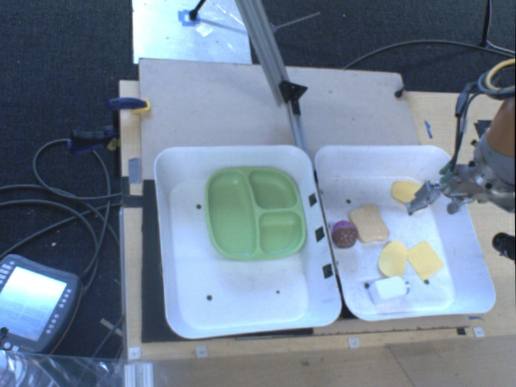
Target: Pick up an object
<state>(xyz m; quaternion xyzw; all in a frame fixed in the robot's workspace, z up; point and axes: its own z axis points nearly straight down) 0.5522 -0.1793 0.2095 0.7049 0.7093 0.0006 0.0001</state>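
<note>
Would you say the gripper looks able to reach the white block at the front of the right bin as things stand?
Probably yes: the white block lies uncovered in the right bin, apart from the yellow pieces, and the gripper hangs above that same bin.

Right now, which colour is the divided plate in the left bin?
Light green. The divided plate shows best in the camera view, lying in the left bin.

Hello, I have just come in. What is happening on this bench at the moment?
A robot arm reaches in from the right, and its hand hovers over the right bin, close to a yellow piece near the bin's far side. Nothing is seen between its fingers. In the same bin lie a tan slice, a dark red ball, two more yellow pieces and a white block. The left bin holds a green divided plate, untouched.
</note>
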